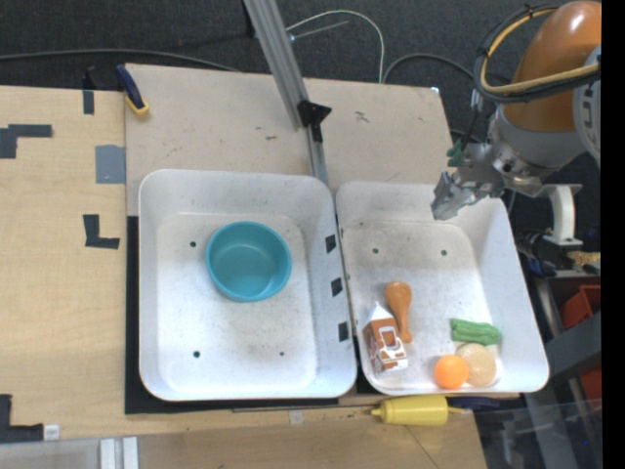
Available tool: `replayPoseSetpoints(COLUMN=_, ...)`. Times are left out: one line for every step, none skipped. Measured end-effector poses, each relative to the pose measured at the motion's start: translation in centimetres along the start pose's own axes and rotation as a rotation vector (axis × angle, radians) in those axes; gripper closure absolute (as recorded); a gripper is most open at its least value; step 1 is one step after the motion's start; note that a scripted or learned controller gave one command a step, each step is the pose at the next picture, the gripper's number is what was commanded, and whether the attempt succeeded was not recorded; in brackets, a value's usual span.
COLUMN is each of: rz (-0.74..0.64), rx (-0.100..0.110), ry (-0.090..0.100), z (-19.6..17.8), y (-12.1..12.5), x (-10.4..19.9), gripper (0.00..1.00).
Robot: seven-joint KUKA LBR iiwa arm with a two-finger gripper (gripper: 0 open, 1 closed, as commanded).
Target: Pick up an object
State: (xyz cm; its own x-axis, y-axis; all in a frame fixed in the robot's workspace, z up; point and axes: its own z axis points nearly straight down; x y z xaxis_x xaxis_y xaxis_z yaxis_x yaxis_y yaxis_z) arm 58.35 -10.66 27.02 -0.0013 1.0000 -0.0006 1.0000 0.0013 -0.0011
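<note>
Your claw [451,201] hangs over the far right corner of the right-hand shallow white plastic bin [508,262], just inside its rim, at the end of the grey arm with the orange band [552,57] that reaches in from the right. You cannot tell from this slanted view whether the claw is spread or closed; nothing shows between its tips.

The things you could pick up lie well apart from the claw, gathered at the near end of the same bin. A brown toy drumstick [398,307] lies near the middle of that end, its thin end pointing toward a small red and white carton [386,344] just beside it. To the right of these you have a green leafy toy piece [475,332], and below it a pale round object [480,364] touching a small orange ball [450,371].

In the left-hand shallow white plastic bin [161,291] a round teal plastic bowl [248,260] sits upright, left of centre.

On the bench [205,125], just outside the near rim of the right bin, a yellow plastic bottle [417,410] lies on its side. A grey metal pole [278,47] slants down to the gap between the two bins.
</note>
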Motion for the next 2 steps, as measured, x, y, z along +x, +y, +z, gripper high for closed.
replayPoseSetpoints(rz=-0.004, rx=0.001, ry=0.001, z=1.6, y=1.0, x=4.8, gripper=1.00)
replayPoseSetpoints(rz=-0.005, rx=0.000, ry=0.001, z=2.7, y=3.7, x=9.6, gripper=1.00)
